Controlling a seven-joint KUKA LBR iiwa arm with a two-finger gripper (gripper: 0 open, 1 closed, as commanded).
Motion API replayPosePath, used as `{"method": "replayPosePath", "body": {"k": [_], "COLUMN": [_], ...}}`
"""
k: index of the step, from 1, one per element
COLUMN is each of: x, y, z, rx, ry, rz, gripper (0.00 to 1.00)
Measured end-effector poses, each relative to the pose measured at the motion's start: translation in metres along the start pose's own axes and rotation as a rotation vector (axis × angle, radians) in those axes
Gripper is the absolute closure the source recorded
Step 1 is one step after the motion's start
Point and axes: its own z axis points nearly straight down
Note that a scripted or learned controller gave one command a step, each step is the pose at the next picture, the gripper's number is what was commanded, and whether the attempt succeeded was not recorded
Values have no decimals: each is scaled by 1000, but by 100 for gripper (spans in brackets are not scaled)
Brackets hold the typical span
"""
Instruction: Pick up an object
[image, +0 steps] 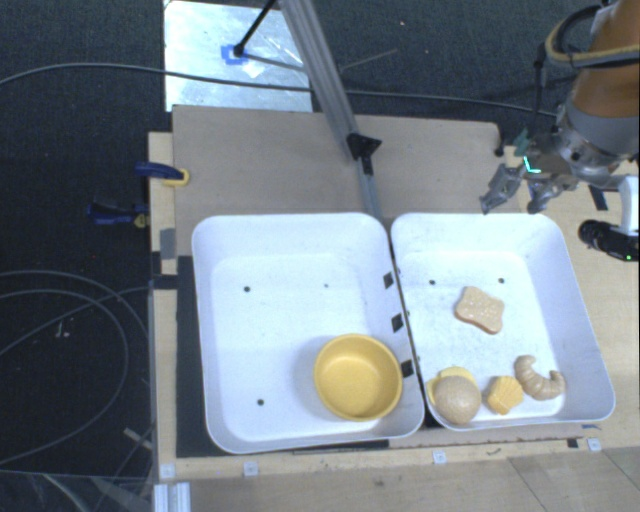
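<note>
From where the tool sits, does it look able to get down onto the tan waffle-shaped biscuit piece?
Probably yes: the tool hovers open above the right white bin's far rim, and the tan waffle-shaped biscuit piece lies alone, uncovered.

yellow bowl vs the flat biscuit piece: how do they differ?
The yellow bowl sits in the left bin; the flat biscuit piece lies in the right bin. The bowl is much bigger, round and hollow; the biscuit is small, flat and tan. Both lie apart from the pincer.

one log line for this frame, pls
phase: pre-grasp | gripper: open, nothing held, above far edge of right bin | right bin: biscuit, croissant, two more bits | left bin: yellow bowl
</note>
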Motion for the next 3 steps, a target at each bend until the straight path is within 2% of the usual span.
{"method": "replayPosePath", "body": {"k": [1,2,3], "x": [0,2,7], "y": [0,0,-4], "z": [-1,41,102], "rx": [-1,2,5], "ry": [0,-1,0], "rz": [0,2,4], "gripper": [0,0,0]}}
